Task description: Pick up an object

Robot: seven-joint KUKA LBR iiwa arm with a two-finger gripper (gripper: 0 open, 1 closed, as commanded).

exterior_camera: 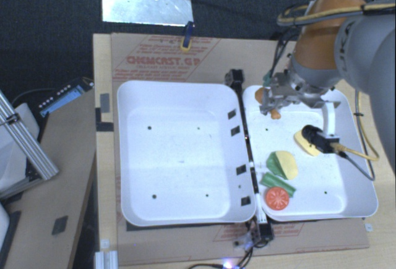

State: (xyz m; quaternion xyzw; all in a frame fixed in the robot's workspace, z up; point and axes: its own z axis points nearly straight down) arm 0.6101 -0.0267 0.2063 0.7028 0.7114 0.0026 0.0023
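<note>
We see a red tomato-like piece [277, 198] nearest the camera in the right bin [352, 200], well in front of the fingers [270, 104], touching a green strip [278, 183]. Just behind those, a yellow-green wedge [283, 164]. Further back, a pale yellow piece [307, 141] under a black fitting [317, 137], to the side of the fingers. The fingers sit low at the bin's far left corner, right over a small orange object [275, 115]; whether they're apart or clamped, we cannot tell. Left bin [179, 150] lies beside them on the tabletop [161, 60].
</note>
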